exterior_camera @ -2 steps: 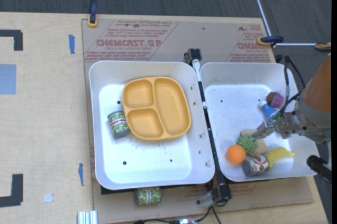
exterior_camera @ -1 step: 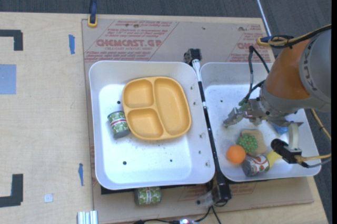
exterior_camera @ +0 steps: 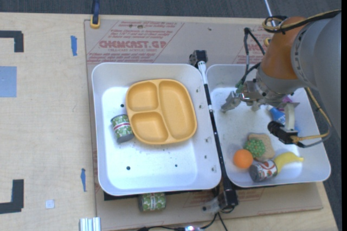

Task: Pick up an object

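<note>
The pincer [exterior_camera: 234, 102] hangs over the upper left part of the right bin [exterior_camera: 314, 173], and its two metal fingers stand apart with nothing between them, so it is open and holds no object. The objects to pick are grouped in the lower part of this bin, well apart from the pincer: an orange ball [exterior_camera: 243, 159], a green bumpy piece [exterior_camera: 254, 146] on a tan slice [exterior_camera: 264, 143], a small can [exterior_camera: 263, 171] lying on its side, and a yellow banana-like toy [exterior_camera: 288, 160]. A blue item [exterior_camera: 278, 114] lies partly under the arm. To do the step well, I think the arm should move toward the near side of the bin, stop above one single object, and go down with the fingers on both sides of it. The ball looks smooth and round, so it may slip; the can on its side may roll. The tan slice looks flat and more stable, but low. In the left bin [exterior_camera: 105, 170] lie a yellow divided plate [exterior_camera: 161, 111] and a green can [exterior_camera: 122, 128] touching its left edge. Another green can [exterior_camera: 152, 201] lies on the worktop [exterior_camera: 43, 143], just in front of the left bin.
</note>
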Motion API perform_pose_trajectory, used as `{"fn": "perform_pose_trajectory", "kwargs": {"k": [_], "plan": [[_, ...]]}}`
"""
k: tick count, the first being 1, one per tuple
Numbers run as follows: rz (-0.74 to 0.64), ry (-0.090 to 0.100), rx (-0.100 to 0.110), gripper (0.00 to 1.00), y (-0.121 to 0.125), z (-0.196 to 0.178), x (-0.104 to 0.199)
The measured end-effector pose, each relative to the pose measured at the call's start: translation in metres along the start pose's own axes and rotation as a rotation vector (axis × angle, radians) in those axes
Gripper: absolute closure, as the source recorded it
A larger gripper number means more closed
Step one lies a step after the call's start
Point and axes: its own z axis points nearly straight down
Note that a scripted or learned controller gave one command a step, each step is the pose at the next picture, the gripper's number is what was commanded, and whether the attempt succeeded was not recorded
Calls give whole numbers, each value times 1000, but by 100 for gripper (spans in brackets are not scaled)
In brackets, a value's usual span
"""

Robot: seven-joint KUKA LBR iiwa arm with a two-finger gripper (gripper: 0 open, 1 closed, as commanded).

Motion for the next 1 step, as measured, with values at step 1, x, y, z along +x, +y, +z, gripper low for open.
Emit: {"fn": "perform_pose_trajectory", "kwargs": {"k": [1], "plan": [[1, 0, 3, 0, -70, -1, -65]]}}
